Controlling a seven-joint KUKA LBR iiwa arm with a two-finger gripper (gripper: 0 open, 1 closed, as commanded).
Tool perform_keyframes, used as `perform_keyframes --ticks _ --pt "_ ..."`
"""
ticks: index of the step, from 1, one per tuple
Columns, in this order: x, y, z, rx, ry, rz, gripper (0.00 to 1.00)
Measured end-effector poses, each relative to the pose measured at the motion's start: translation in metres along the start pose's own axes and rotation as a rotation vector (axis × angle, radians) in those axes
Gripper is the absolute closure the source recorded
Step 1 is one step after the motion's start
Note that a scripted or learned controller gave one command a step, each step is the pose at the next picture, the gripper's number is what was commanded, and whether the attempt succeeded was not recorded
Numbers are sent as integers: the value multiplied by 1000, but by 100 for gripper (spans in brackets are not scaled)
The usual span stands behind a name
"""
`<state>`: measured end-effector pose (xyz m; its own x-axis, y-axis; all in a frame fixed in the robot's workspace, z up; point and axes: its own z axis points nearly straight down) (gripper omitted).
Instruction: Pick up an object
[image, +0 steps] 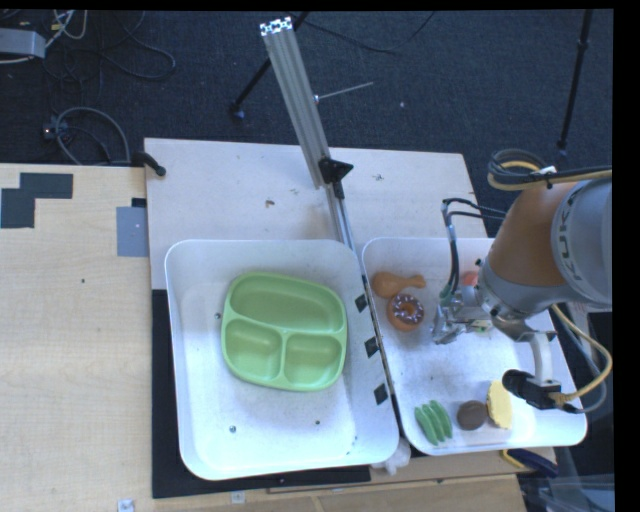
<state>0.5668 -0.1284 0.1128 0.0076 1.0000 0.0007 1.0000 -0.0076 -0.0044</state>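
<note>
Right bin (440, 375): the white tray on the arm's side, holding five small things.
Green piece (434, 422): ridged, lying at the near edge of the right bin, toward its left corner.
Brown lump (471, 415): round, just beside the green piece, on its right.
Yellow piece (499, 405): just beside the brown lump, further right, near the bin's near-right corner.
Left bin (190, 400): the white tray beside the right one, their rims meeting along the middle.
Green plate (284, 331): three compartments, lying flat in the middle of the left bin with nothing on it.
Arm (540, 250): grey with an orange band, reaching in over the right bin's right side.
Jaws: low over the middle of the right bin, pointing left; cannot tell whether they are parted or closed, and nothing is seen between them.
Doughnut (406, 311): brown with sprinkles, flat on the bin floor, near the jaws on their left, apart from them.
Orange drumstick (397, 285): touching the doughnut's far side, near the bin's far-left corner.
Table (230, 190): pale top showing beyond both bins.
Metal rail (305, 110): slanting from the far floor down to the gap between the bins.
</note>
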Motion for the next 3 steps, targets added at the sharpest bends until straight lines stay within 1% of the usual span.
perform_keyframes --ticks 1,3 --pt "9 -2 -51 -6 0 -9 100" --pt "5 -4 -130 -6 -1 -9 100"
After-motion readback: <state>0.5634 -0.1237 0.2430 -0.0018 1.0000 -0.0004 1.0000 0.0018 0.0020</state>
